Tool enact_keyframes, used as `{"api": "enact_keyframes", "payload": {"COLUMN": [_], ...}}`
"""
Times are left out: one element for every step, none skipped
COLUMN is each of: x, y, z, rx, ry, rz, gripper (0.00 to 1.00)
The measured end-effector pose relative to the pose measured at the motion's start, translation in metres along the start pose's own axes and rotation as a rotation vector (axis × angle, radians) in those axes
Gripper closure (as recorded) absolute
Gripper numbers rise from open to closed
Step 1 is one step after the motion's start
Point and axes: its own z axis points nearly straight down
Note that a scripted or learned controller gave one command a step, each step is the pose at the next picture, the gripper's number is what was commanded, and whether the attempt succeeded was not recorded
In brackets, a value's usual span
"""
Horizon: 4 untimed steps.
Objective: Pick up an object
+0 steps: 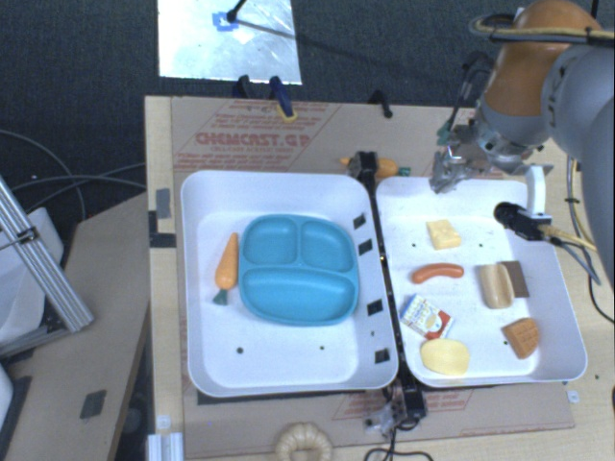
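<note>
The arm comes in from about 2 o'clock, orange band up top and grey wrist bent down toward the back edge of the right bin point(567, 353). The gripper point(447, 179) hangs over that bin's far left corner – nothing is between its tips, though they're too small and dark to say how far apart they sit, so I can't tell.

Right bin contents: a pale cheese cube point(443, 233) near 12 o'clock, a sausage point(438, 274) around the centre, a wooden block point(500, 284) at 3, a bread-like chunk point(522, 337) at 4, a yellow round piece point(446, 356) at 6 and a small printed packet point(424, 316) just above it.

Left bin point(207, 200) has a blue divided plate point(296, 268) with a carrot point(226, 262) at its 9 o'clock.

The arm's upper part is cut off at the frame edge – an orange thing behind the bins' divider is mostly hidden.
</note>
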Motion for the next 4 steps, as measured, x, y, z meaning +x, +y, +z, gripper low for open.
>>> {"api": "enact_keyframes", "payload": {"x": [0.000,0.046,0.093,0.102], "y": [0.001,-0.007,-0.017,-0.032], "z": [-0.032,-0.039,-0.028,-0.020], "rx": [0.000,0.003,0.004,0.005], "ry": [0.000,0.000,0.000,-0.001], "rz": [-0.001,-0.003,-0.004,-0.002], "gripper": [1.00,1.00,1.00,1.00]}}
